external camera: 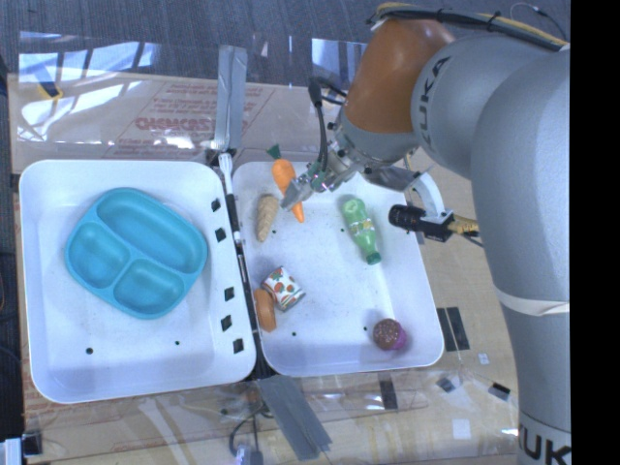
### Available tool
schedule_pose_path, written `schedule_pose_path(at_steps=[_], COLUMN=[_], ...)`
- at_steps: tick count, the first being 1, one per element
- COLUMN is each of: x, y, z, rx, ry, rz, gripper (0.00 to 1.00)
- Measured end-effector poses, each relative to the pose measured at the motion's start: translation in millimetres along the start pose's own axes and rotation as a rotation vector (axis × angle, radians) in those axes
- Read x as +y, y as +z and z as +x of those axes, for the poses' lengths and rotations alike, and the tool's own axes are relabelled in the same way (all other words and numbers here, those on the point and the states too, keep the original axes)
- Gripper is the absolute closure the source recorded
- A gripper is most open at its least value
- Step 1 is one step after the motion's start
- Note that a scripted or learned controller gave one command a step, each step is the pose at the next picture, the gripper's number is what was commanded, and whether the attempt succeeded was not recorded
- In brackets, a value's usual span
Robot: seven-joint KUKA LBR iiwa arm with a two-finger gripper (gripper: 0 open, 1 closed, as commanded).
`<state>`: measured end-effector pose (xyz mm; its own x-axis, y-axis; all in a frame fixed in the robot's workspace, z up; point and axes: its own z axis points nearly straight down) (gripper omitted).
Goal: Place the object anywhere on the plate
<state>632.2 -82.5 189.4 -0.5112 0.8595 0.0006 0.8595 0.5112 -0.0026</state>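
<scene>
A blue plate (pixel 136 250) with three compartments lies in the left bin (pixel 48 356). In the right bin (pixel 339 352), near its far left corner, lies an orange carrot (pixel 282 173) with a green top. My gripper (pixel 298 192) is directly over the carrot's middle and hides that part; the carrot's tip pokes out below it. Whether the carrot is gripped cannot be seen from this angle. The arm's grey and orange wrist hangs over the far right of this bin.
The right bin also holds a beige oblong piece (pixel 264 217) beside the carrot, a green bottle (pixel 360 229), a small printed carton (pixel 282 288), an orange item (pixel 264 310) against the left wall, and a dark round item (pixel 388 334). A black-clipped divider (pixel 231 250) separates the bins.
</scene>
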Motion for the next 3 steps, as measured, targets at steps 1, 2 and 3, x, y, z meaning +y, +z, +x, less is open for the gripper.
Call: schedule_pose_path(at_steps=[1, 2, 3], x=[15.7, 15.4, 16.0], y=[0.3, 0.8, -6.3], z=[81.3, 81.0, 80.4], rx=[0.003, 0.003, 0.006], ry=[-0.278, -0.277, -0.281], rz=[0.003, 0.004, 0.008], gripper=[1.00, 0.00, 1.00])
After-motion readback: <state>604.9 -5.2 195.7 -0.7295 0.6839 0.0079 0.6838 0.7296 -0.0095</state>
